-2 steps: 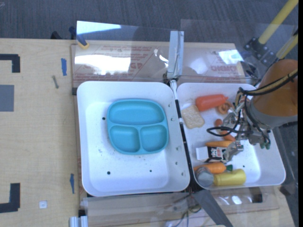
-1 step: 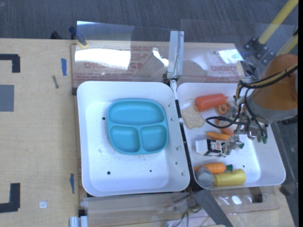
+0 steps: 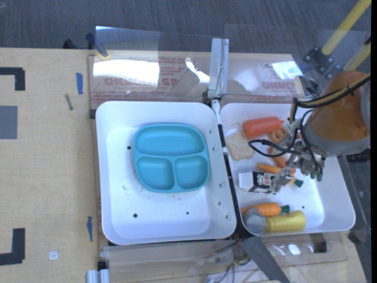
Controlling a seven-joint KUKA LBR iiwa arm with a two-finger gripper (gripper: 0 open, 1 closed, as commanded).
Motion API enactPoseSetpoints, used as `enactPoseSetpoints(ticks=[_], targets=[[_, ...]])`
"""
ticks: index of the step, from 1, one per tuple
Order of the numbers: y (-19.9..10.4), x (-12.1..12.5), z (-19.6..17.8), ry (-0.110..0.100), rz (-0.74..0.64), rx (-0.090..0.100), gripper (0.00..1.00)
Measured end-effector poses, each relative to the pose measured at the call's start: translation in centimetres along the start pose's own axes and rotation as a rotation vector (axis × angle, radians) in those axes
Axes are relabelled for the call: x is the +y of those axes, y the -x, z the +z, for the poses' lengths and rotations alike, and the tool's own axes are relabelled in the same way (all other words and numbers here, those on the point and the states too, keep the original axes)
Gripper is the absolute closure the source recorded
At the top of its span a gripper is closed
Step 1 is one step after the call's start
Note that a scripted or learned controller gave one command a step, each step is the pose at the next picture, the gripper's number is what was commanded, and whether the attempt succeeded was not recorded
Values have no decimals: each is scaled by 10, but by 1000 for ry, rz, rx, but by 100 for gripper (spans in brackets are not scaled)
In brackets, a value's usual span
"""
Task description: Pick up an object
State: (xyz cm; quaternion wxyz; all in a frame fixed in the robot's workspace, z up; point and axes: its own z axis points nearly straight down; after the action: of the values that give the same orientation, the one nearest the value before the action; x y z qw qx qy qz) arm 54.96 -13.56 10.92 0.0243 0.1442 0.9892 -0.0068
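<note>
The gripper is hovering low in the right bin; I cannot tell its state. Just beside it is lying a small carrot, looking light, stiff, slick; best pinched mid-length.

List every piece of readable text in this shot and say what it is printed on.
Red lettering on the clear panel behind the bins: washed out by glare, unreadable.
Red lettering on the clear panel's right part: also blurred, unreadable.
Black and white carton in the right bin: print too small to read.
Nothing can be quoted with confidence.
</note>
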Motion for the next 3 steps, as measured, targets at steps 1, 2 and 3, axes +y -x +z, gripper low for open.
enactPoseSetpoints(ticks=[1, 2, 3], targets=[[26, 12, 3, 5, 139, 18, 0], [16, -4, 2, 19, 293, 4, 0], [4, 11, 0, 6, 341, -8, 0]])
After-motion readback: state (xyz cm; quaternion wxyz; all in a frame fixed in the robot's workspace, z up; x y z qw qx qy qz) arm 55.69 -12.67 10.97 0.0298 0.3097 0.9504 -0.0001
